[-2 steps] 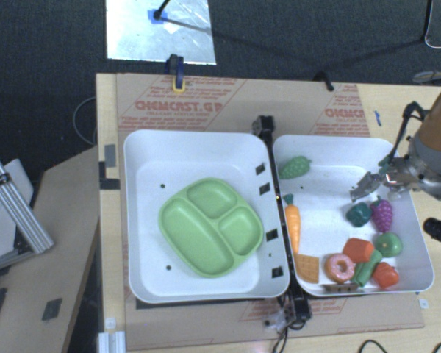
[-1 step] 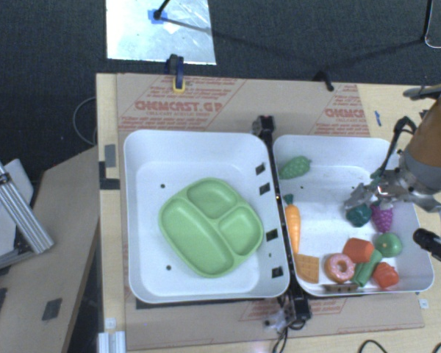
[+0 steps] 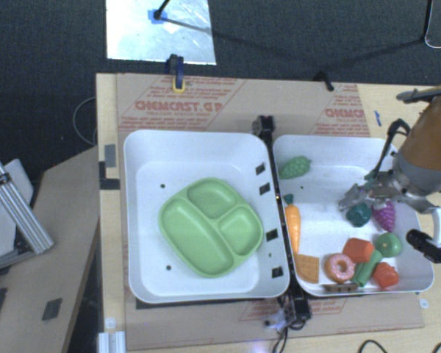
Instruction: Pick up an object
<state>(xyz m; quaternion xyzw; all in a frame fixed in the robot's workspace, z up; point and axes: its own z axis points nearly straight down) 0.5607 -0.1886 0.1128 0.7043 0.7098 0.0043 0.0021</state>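
The right bin [image 3: 331,147] holds several toy foods. My gripper [image 3: 361,198] is low in the bin's right part, right above a teal object [image 3: 359,214] whose top it partly hides. Purple grapes [image 3: 384,216] lie just right of the teal object. Below them are a red-orange pepper [image 3: 358,249], a green apple [image 3: 388,243], a pink donut [image 3: 339,268], a green cucumber [image 3: 365,271] and a red tomato [image 3: 386,276]. A carrot [image 3: 292,227] lies along the left wall, with a tan cracker [image 3: 306,267] below it. A green leafy piece [image 3: 295,167] sits at the upper left.
The left bin [image 3: 147,160] holds a green divided plate [image 3: 210,227]. The grey and orange arm [image 3: 430,149] comes in over the right bin's right rim. A black part [image 3: 426,245] of the arm hangs over the bin's right edge.
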